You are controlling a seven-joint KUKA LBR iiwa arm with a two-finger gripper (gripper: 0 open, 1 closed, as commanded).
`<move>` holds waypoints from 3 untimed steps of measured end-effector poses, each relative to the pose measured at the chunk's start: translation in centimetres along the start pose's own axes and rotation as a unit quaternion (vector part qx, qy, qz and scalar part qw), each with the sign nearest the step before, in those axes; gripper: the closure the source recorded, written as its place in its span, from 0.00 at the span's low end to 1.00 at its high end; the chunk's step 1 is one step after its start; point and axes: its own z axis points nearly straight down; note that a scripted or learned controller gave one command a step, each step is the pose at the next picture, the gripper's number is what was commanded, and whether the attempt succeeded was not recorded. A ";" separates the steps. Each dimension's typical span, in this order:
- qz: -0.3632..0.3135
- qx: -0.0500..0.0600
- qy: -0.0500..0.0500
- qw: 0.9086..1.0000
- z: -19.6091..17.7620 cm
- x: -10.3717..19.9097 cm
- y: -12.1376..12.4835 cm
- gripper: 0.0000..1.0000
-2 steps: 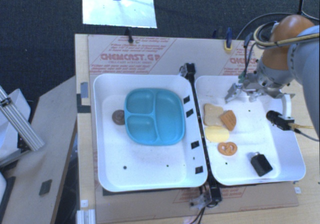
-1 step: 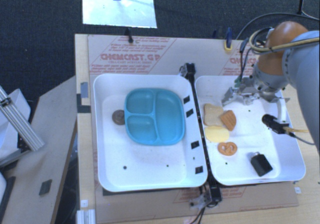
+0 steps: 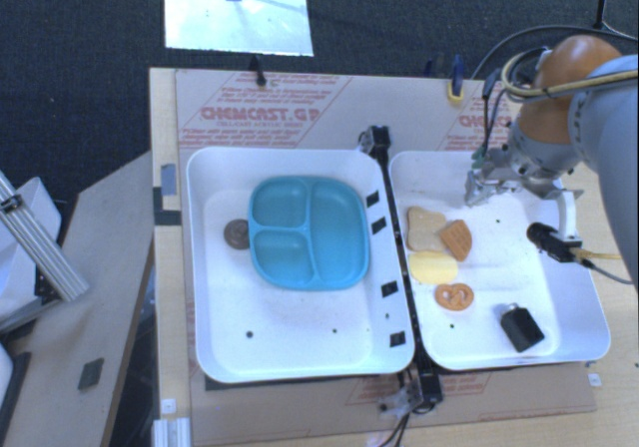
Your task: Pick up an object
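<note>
The right bin [image 3: 574, 330] holds a pale toast-shaped piece [image 3: 423, 226], a brown bread-like piece [image 3: 457, 238], a yellow piece [image 3: 432, 266], an orange pretzel [image 3: 454, 296] and a black block [image 3: 521, 327]. My gripper [image 3: 481, 190] hangs over the far part of this bin, up and to the right of the toast-shaped piece and apart from all the objects. I see nothing held in it.
In the left bin [image 3: 215, 335] a blue divided plate [image 3: 306, 232] lies with a small brown round disc [image 3: 237, 233] at its left edge. A ridge with black clips [image 3: 391, 255] separates the bins. The arm comes in from the right.
</note>
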 end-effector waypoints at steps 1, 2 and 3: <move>0.002 -0.002 0.000 1.000 -6.4 -0.6 0.4 1.00; 0.001 -0.002 0.000 1.000 -12.0 -0.6 0.6 1.00; -0.001 0.002 0.001 1.000 -11.4 4.7 0.6 1.00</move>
